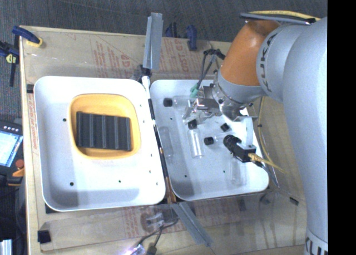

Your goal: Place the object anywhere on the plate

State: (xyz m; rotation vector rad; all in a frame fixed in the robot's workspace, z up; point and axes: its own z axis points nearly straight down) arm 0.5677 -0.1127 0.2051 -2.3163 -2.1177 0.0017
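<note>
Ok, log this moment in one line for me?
arm: over right bin | gripper: low in bin, grasp unclear | plate: left bin, holds dark rack | placement: not done

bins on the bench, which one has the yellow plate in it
The left bin: it holds the yellow plate with a dark ridged insert. The right bin holds small scattered parts instead.

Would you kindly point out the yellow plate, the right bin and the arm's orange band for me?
yellow plate (104,102): camera view, on its bare yellow rim at the top.
right bin (214,184): camera view, on its bare white floor.
orange band (247,53): camera view, on the band's middle.
</note>
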